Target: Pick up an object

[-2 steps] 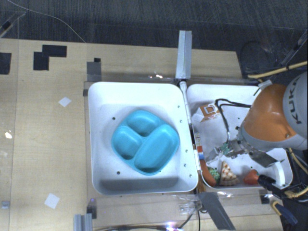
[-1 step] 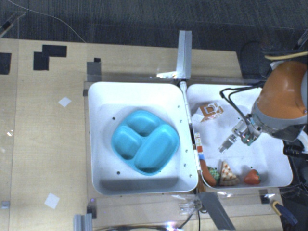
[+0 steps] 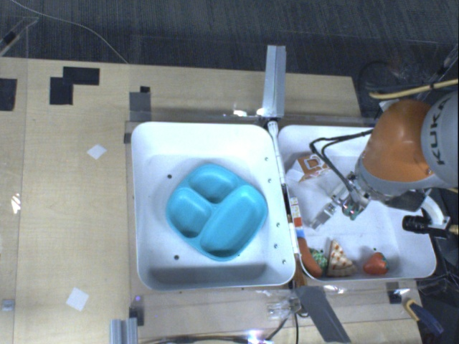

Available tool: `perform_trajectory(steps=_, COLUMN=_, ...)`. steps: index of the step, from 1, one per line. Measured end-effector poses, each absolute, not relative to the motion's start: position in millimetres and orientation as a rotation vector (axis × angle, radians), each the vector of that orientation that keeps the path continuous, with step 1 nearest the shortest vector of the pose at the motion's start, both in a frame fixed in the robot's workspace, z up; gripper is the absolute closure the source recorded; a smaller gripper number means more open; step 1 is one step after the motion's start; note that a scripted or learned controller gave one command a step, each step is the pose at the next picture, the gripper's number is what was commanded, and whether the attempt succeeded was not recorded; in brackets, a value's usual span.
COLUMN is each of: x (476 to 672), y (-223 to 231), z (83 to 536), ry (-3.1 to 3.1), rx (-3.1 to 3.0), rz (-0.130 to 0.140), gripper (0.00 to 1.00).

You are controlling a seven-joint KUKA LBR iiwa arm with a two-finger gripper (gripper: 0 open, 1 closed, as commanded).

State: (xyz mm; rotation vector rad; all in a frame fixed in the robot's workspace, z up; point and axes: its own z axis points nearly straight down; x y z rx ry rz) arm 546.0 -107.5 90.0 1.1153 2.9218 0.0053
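Note:
My gripper [image 3: 336, 214] hangs over the middle of the right bin [image 3: 409, 246], open, with nothing between its fingers. Along the bin's front edge lie a toy pizza slice [image 3: 341, 257], a red round fruit [image 3: 374, 264] and an orange-red sausage-like piece [image 3: 309, 257]. The pizza slice is just below the gripper in the view. A small white and brown packet [image 3: 312, 167] lies at the back left of the bin, up and left of the gripper. A thin striped item [image 3: 295, 211] rests against the bin's left wall.
The left bin [image 3: 154, 156] holds a blue divided plate [image 3: 216, 210]. A metal post [image 3: 275, 81] stands behind the wall that the two bins share. Black cables [image 3: 337, 143] loop off the wrist above the right bin's back.

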Motion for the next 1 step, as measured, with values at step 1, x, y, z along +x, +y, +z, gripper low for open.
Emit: perform_trajectory(steps=1, x=597.9, y=-96.8, z=88.8, ry=2.757, rx=1.484, rz=0.008, gripper=0.0)
